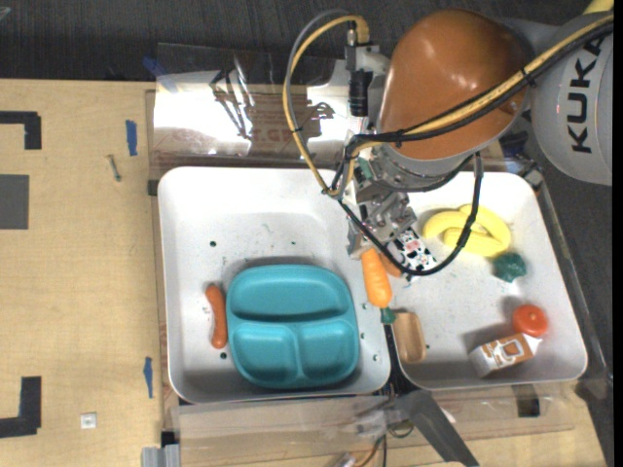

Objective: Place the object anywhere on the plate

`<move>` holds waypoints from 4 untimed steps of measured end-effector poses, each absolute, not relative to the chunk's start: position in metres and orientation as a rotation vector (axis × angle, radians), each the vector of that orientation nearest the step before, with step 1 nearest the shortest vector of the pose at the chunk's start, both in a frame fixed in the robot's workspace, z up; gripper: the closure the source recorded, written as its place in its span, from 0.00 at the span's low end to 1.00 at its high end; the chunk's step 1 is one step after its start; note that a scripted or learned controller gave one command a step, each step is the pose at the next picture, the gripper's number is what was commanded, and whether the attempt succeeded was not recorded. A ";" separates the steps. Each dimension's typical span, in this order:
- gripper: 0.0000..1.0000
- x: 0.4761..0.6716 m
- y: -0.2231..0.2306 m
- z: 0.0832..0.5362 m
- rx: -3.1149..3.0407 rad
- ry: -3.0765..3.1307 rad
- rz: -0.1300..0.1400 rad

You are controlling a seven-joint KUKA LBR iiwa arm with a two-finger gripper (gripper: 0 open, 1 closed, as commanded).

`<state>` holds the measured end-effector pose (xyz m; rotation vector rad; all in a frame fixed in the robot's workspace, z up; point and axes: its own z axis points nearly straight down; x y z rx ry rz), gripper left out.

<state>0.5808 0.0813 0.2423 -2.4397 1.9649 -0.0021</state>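
Carrot (pixel 376 276) hangs just below the gripper (pixel 387 244), its long axis running top to bottom; the fingers seem closed on its upper end, though cables blur the contact. The teal plate (pixel 292 324) lies just left and lower, in the left bin (pixel 190 212)

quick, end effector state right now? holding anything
End effector: cannot be told whether it is open or closed. It sits right above the carrot, near the wall between the two bins; a grasp cannot be confirmed.
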 end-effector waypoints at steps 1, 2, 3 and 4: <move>1.00 0.553 0.120 0.262 -2.649 1.674 -0.001; 1.00 0.484 0.140 0.333 -2.747 1.505 -0.007; 1.00 0.478 0.177 0.216 -2.793 1.435 0.010; 1.00 0.481 0.105 0.280 -2.760 1.488 -0.007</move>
